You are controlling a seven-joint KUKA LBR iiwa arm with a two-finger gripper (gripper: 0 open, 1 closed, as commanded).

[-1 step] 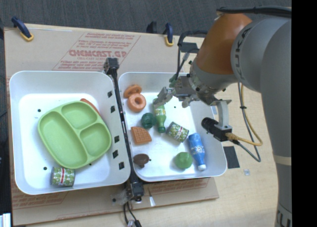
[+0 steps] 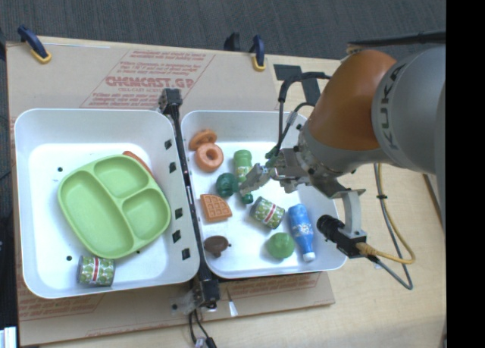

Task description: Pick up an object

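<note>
Two bins (image 2: pixel 30 134): left holds green tray (image 2: pixel 114 206); right, donut (image 2: pixel 209 158), bottle (image 2: pixel 301 231).

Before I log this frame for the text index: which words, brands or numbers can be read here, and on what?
"KUKA", partly seen, on the grey arm.
"CHEMCAST GP", red print, on the brown sheet behind the bins; the smaller red lines around it are too blurred to read.
Labels on the blue bottle and the two cans: too small to read.
</note>
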